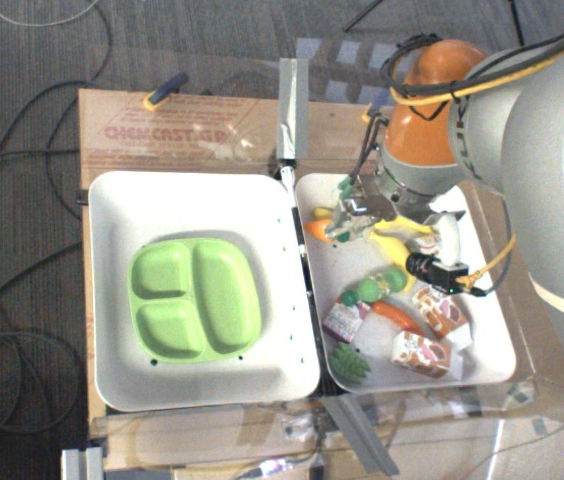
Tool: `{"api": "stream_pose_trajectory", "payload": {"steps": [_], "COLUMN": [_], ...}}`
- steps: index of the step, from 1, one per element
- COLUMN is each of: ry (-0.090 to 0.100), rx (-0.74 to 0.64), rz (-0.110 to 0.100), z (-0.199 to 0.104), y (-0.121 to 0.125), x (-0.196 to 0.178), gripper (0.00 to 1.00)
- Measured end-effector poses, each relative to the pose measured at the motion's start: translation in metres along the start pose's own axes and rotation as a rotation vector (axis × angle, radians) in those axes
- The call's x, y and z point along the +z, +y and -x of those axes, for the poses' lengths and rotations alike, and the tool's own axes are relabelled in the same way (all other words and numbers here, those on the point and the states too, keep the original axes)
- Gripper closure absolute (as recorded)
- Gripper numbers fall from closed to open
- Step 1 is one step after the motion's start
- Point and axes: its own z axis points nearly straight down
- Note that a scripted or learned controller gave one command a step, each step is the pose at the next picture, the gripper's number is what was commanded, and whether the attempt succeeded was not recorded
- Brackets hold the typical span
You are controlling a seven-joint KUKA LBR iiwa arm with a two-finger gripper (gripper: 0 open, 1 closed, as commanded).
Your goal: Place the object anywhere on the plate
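Observation:
A green plate (pixel 198 296) with three compartments lies in the left white bin (pixel 112 208). The right bin (pixel 492 358) holds several toy foods: an orange piece (pixel 318 231), a yellow banana (pixel 402 230), a green round piece (pixel 369 290), a carrot (pixel 398 315), small printed boxes (pixel 424 353) and a green leafy piece (pixel 351 361). My gripper (pixel 347 220) hangs low over the back left of the right bin, next to the orange piece and the banana. Nothing shows clearly between its tips.
A metal divider (pixel 305 268) separates the two bins. A cardboard sheet (pixel 182 133) lies behind the left bin. Cables run over the dark floor (pixel 22 88) at the left and back. The arm's large grey body (pixel 542 168) fills the right side.

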Motion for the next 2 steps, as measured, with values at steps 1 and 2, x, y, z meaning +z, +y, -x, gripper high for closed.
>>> {"api": "stream_pose_trajectory", "payload": {"steps": [1, 2], "ry": [0.004, 0.005], "rx": [-0.274, -0.59], "rz": [0.0, 0.002], "z": [-0.072, -0.137], "y": [-0.054, -0.045], "x": [0.0, 0.0], "gripper": [1.0, 1.0]}}
